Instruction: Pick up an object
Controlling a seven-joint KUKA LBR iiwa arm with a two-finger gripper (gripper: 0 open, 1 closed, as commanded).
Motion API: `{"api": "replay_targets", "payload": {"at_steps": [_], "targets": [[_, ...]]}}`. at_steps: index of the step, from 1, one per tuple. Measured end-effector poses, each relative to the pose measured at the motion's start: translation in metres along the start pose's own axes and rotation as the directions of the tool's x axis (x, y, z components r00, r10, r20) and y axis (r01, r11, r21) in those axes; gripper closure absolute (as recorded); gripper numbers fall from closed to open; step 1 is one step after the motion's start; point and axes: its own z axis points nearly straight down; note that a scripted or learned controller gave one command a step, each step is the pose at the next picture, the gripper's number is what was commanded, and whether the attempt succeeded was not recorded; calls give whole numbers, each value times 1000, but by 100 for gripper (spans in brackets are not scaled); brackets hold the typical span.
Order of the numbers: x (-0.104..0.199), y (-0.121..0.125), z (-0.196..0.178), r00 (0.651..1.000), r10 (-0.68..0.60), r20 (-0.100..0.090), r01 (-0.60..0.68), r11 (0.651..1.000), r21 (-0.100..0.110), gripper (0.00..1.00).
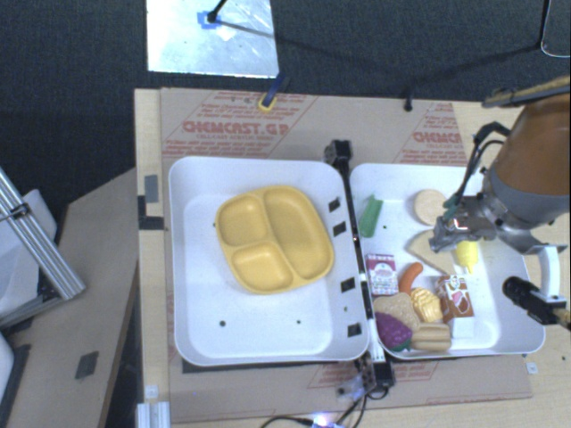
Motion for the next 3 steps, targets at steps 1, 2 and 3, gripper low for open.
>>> {"api": "replay_targets", "payload": {"at_steps": [1,2,3], "targets": [[53,14,4,1000,0,0,0,1000,1,100],[115,7,5,1000,-1,-1,1,1000,3,100],[170,12,-1,1000,0,-1,0,1000,2,100]]}}
